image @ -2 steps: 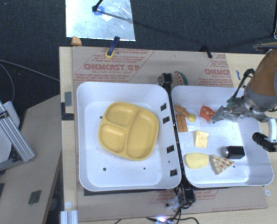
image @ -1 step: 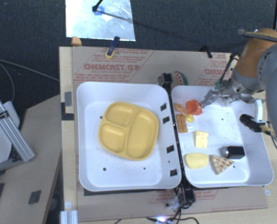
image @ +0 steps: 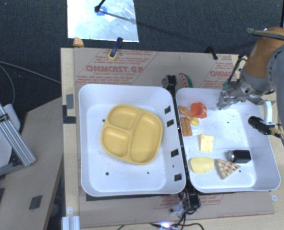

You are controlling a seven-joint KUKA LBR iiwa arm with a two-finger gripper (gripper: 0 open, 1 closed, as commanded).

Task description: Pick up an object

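Pincer [image: 226, 99] hovers over the right bin's [image: 261, 178] far edge, nothing visibly gripped; its spread is unclear. Tomato [image: 198, 109] lies just left of it, likeliest pick.

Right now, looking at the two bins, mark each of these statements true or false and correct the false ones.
1. The yellow tray lies in the left bin. True.
2. The gripper is over the left bin. False: it is over the right bin, at its far edge.
3. The cheese square is inside the tray. False: it lies in the right bin.
4. The red piece lies in the right bin. True.
5. A dark cylinder lies beside the pizza slice. True.
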